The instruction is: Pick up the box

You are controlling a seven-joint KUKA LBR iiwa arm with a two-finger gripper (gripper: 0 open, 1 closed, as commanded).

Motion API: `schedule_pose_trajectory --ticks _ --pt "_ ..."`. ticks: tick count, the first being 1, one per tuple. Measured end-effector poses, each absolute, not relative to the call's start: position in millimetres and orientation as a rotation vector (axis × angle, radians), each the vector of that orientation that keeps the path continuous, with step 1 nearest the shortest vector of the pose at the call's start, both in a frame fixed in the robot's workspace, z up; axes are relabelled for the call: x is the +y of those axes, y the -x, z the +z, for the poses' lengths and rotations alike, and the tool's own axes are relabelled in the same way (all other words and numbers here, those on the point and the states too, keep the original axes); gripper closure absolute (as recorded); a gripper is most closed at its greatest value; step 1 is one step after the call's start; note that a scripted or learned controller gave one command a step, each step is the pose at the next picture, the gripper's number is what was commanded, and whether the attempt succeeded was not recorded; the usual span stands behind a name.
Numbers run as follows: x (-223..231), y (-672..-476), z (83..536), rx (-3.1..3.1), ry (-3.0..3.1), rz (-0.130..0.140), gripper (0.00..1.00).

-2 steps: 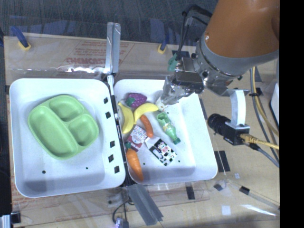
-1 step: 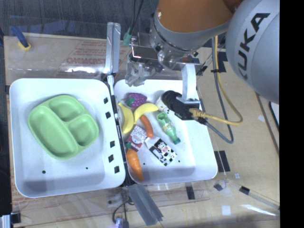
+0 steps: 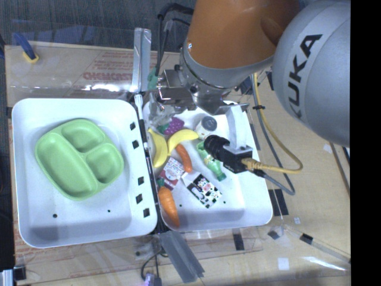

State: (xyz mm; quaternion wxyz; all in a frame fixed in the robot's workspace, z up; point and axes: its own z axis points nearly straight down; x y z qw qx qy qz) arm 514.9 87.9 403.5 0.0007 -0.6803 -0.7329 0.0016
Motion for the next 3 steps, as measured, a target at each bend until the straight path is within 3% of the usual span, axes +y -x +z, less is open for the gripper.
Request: schedule_pose_trajectory --ticks 1,2,3 --pt "88 -515.4 414 -2.306 2.133 0.008 1.0" --pt "99 -542.6 419 -2.514 1.885 0.001 1.0" --pt "99 -543.0 430 -2.518 1.881 0.003 1.0"
